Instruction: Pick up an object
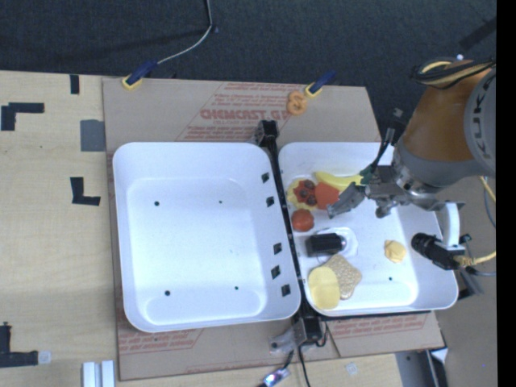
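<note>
Orange and red toy food (316, 193) is bunched at the right bin's (403, 297) left end, right under the claw (345, 202). Can't tell what the claw is doing. Risk imo: pieces touch, so it could nudge neighbours or grab nothing.

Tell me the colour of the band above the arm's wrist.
Orange band, seen in the camera view.

Two white bins (193, 176) are shown on a brown cardboard sheet (234, 111) printed with red lettering. A yellow banana (337, 179), an orange piece (326, 193), a red tomato (302, 220), a black block (322, 243), a speckled tan slab (345, 274) and a pale yellow disc (324, 287) are seen. The arm (439, 131) is banded orange over grey.
</note>
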You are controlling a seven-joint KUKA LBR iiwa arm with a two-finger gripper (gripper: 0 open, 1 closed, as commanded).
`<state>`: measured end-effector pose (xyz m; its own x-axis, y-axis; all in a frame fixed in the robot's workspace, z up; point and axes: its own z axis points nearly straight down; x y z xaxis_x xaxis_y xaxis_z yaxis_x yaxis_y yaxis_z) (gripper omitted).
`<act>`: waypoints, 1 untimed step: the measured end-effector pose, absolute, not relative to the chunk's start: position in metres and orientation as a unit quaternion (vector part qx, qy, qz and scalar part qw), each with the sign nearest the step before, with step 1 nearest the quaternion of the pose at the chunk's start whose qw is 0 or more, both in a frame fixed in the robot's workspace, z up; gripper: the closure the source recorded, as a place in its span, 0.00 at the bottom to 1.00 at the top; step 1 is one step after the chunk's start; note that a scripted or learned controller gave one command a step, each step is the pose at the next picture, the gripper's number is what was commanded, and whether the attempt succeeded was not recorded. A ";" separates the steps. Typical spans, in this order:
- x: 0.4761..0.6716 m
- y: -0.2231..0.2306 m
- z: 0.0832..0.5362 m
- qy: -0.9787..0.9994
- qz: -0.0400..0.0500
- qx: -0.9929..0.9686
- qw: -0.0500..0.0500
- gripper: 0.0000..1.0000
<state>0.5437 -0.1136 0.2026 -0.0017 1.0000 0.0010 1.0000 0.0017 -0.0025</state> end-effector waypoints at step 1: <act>0.617 -0.116 0.115 -0.709 0.001 -0.706 0.000 0.00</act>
